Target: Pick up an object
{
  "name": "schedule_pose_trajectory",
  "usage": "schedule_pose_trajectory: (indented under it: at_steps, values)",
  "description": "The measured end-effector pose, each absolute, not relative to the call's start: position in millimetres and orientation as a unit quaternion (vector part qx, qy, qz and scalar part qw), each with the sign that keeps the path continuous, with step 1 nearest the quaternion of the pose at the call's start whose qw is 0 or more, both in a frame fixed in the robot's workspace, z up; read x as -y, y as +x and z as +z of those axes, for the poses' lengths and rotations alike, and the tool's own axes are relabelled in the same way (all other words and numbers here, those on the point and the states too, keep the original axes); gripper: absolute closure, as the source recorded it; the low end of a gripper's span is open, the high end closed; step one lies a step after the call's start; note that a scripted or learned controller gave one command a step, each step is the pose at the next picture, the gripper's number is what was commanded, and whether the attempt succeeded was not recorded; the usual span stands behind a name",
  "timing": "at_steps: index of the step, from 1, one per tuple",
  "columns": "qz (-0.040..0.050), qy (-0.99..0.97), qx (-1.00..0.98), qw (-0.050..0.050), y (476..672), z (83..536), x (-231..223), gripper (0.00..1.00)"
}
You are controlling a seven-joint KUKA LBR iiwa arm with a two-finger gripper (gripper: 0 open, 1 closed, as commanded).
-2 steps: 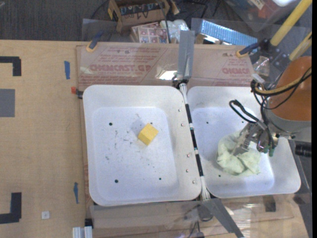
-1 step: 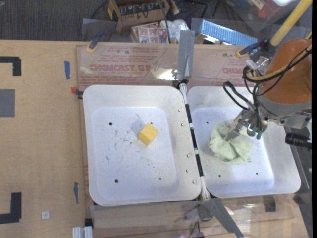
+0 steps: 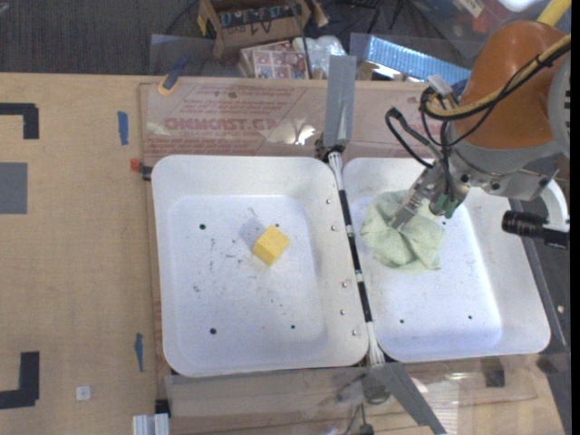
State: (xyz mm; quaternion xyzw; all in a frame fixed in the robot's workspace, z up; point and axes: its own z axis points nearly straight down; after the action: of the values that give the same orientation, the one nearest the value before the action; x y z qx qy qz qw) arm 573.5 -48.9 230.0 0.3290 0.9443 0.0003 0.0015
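Side by side on the pale wooden table sit two shallow white plastic bins with rounded corners, their inner rims touching along a dark seam studded with small fasteners. Taking the left-hand bin as the landmark, its floor carries a small yellow cube-like block, lying a little above and right of the floor's centre, well apart from every wall; faint dark specks and a few small round dots mark the white surface around it. Just to the right of that bin, the right-hand bin holds a crumpled pale green cloth, bunched in its upper left part near the shared seam. The grey arm with its orange band reaches in from the far side of the right-hand bin, and the gripper is down at the cloth's upper edge, apparently touching the fabric. Whether the jaws are spread or pressed together cannot be told at this angle, nor whether any cloth lies between them. Above the left-hand bin, against its top rim, a clear plastic sheet with reddish lettering lies flat on the table.
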Motion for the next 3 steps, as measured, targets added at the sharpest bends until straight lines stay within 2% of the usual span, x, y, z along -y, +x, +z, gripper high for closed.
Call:
schedule_pose_trajectory:
  at_steps: [1, 2, 3]
  values:
    - [0.0003, 0.447, -0.895, 0.001, 558.6, 280.9, -58.2, 1.00]
    - [-0.0020, 0.561, -0.828, -0.002, 542.7, 192.9, -123.1, 1.00]
    - [-0.0024, 0.504, -0.864, -0.003, 549.4, 102.6, -116.4, 1.00]
